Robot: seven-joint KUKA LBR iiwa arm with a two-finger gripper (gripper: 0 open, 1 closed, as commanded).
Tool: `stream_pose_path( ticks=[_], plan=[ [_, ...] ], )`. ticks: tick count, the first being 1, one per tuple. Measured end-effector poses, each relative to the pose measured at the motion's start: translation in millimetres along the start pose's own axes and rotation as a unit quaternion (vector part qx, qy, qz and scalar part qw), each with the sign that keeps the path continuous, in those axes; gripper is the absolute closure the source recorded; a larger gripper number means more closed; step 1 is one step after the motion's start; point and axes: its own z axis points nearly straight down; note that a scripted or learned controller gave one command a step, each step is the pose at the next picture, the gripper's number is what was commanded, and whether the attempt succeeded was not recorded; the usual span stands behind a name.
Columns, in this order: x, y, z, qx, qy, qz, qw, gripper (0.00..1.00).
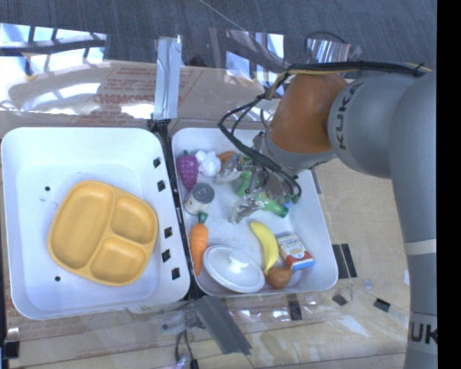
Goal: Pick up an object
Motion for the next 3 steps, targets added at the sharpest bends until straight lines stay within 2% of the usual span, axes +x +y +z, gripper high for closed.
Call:
stream_pose_path(
  ticks=[1,2,3],
  plan=[
    [-9,7,0,0.001,0.005,0.032,0.9995,0.00],
    [28,-17,-31,0.000,0.002,0.092,0.9958,0.00],
    [30,-16,2,0.000,0.003,0.102,0.9948,0.00]
  ],
)
